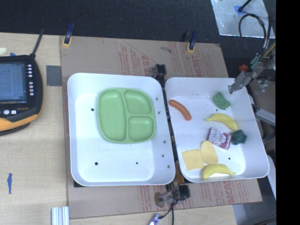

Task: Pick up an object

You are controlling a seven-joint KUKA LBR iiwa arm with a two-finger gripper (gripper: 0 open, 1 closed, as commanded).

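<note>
Claw poised at the right bin's far corner

The claw (236, 86), finger state impossible to tell, hangs near the green toy (221, 101) in the right bin (255, 139); best to drop straight over it, clear of the banana (222, 121).

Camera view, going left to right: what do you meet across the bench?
Pendant → green plate in the left bin → sausage → cheese slice → juice pouch → dark green toy → hand.
</note>
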